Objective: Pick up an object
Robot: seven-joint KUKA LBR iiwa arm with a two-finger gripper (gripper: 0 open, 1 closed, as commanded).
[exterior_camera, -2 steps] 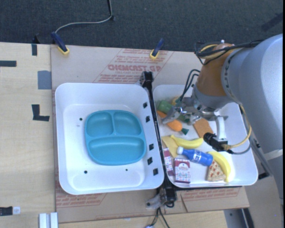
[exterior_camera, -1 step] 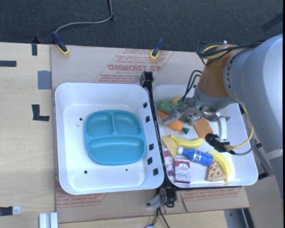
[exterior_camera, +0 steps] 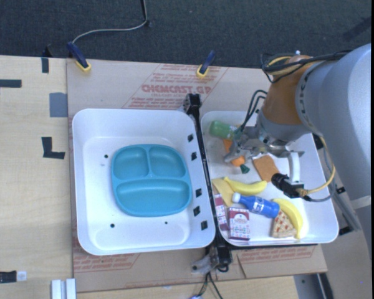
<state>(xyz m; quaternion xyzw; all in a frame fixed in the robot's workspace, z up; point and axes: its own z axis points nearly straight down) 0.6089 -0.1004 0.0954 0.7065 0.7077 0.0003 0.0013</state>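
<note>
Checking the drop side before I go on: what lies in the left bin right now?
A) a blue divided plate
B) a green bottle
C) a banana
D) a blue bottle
A: the blue divided plate lies alone in the left bin, while the banana and blue bottle lie in the right bin.

Pincer fingertips blurred; arm cut off at right edge.

1. Left bin: only a blue divided plate at its middle; open floor all around it.
2. Right bin: crowded with a banana, a blue bottle, a small carton and the arm overhead.
</note>
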